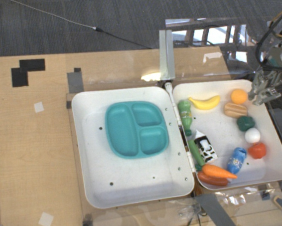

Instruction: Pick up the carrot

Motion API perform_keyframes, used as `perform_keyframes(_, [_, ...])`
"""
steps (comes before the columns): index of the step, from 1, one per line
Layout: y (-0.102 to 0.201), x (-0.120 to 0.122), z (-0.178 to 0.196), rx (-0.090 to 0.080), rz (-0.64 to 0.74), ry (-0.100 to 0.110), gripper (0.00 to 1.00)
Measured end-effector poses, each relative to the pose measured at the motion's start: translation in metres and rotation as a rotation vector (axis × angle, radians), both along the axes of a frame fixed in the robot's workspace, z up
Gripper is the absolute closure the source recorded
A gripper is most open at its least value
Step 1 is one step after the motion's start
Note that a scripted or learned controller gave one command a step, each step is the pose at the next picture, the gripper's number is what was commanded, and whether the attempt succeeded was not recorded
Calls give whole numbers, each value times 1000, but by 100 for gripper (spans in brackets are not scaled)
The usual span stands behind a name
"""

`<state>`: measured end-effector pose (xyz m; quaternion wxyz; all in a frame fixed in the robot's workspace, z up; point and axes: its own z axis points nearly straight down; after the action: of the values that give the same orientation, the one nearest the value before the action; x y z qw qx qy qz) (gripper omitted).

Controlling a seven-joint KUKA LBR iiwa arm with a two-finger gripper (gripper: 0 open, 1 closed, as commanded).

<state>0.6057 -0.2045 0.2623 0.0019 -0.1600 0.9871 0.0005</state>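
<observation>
The carrot [218, 171] is orange and tapered, lying at the front of the right bin [281, 163] on top of a red-brown item, its tip pointing right. My gripper [262, 92] hangs at the bin's far right edge, close beside an orange ball [238, 96]. It is well away from the carrot, toward the back right. Nothing is visible between its fingers.
The right bin also holds a banana [205, 102], a green bottle [185, 113], a bread roll [236, 109], a dark green piece [245, 122], a white ball [252, 135], a red tomato [257, 150], a blue can [236, 159] and a black-and-white box [205, 148]. A teal divided plate [135, 128] lies in the left bin [96, 190].
</observation>
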Motion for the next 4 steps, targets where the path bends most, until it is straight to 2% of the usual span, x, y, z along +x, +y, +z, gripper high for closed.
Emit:
perform_keyframes(1, [-1, -16, -163, -4, 12, -11, 100])
perform_keyframes(2, [2, -87, -171, -6, 349, -6, 100])
perform_keyframes(3, [-1, -85, -102, -9, 469, -10, 100])
perform_keyframes(4, [-1, -81, 134, -14, 493, -15, 100])
